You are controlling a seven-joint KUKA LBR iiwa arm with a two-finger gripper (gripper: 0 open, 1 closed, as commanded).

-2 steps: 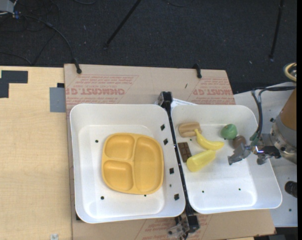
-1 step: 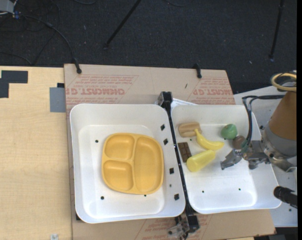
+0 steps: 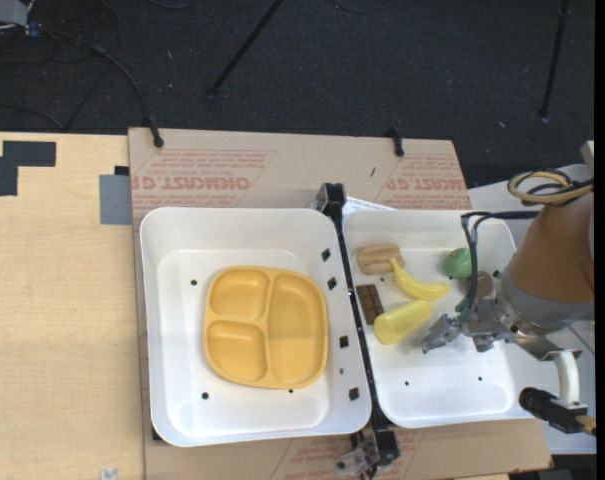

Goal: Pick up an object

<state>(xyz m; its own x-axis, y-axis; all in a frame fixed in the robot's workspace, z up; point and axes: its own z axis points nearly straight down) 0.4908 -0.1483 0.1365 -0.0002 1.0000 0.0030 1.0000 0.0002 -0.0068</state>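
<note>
Currently my pincer [image 3: 444, 335] sits low inside the right-hand shallow white plastic bin [image 3: 452, 398], its metal tips just to the right of the pale yellow elongated pepper-like toy [image 3: 402, 319]. I cannot tell whether the pincer is open or closed; the tips are small and dark against the bin floor, and nothing shows plainly between them.

Contents of the right bin, as observed: the pale yellow toy lies at a slant near the bin's centre; a curved yellow plastic banana [image 3: 416, 283] lies just above it, close to touching; a tan bread-roll-shaped toy [image 3: 378, 258] rests near the top left corner; a small green rounded toy [image 3: 458, 262] lies beyond the banana toward my arm; a dark brown flat rectangular piece [image 3: 367, 298] lies against the divider. The left-hand white bin [image 3: 172, 388] holds a yellow plastic compartment plate [image 3: 266, 327]. Both bins rest on the cardboard-covered tabletop [image 3: 282, 168].

Assessment: no object is lifted; all lie on the bin floor. I judge the approach made, with the pale yellow toy the nearest candidate. Securing a grip and raising it remain outstanding.
</note>
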